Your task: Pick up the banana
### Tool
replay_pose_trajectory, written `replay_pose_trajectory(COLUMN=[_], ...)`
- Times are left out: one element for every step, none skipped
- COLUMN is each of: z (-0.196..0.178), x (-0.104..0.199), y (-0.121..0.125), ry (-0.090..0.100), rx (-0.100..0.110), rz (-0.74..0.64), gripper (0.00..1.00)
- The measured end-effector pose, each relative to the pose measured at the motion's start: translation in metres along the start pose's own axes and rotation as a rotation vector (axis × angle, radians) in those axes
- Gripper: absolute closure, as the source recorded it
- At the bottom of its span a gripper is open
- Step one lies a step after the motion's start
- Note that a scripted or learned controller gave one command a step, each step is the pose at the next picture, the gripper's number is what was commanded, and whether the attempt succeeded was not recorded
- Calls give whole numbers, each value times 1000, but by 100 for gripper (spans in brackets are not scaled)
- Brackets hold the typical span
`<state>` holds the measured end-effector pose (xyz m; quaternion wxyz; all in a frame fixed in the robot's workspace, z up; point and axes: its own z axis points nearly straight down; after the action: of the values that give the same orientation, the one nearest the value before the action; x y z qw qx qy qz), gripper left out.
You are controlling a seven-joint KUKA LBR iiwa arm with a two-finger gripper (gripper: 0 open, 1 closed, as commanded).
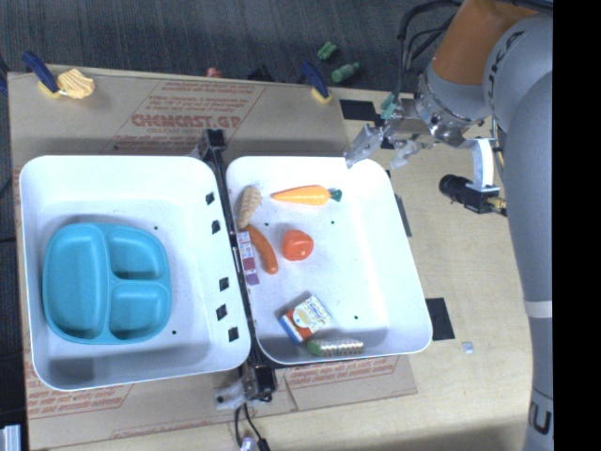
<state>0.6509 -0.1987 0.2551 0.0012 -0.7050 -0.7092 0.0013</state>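
Note:
My gripper [381, 150] hangs over the far right corner of the right bin [404, 280]. Its fingers are spread open and nothing is between them. In that bin, by the left wall, lies a pale tan, speckled oblong piece [248, 205], the closest in look to a banana; I cannot tell for sure what it is. It lies about a third of the bin's width to the left of the gripper and a little nearer the camera.
The right bin also holds an orange carrot [302, 194], a red tomato [297, 244], an orange sausage [262, 250], a small carton [305, 318] and a greenish cob [335, 348]. A blue divided tray [106, 281] lies in the left bin [38, 186].

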Motion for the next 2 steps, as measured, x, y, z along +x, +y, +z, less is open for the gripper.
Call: replay_pose_trajectory(z=[135,164], x=[25,48], y=[-17,-55], ry=[2,2], rx=[4,1], rz=[290,-185], gripper=[0,0])
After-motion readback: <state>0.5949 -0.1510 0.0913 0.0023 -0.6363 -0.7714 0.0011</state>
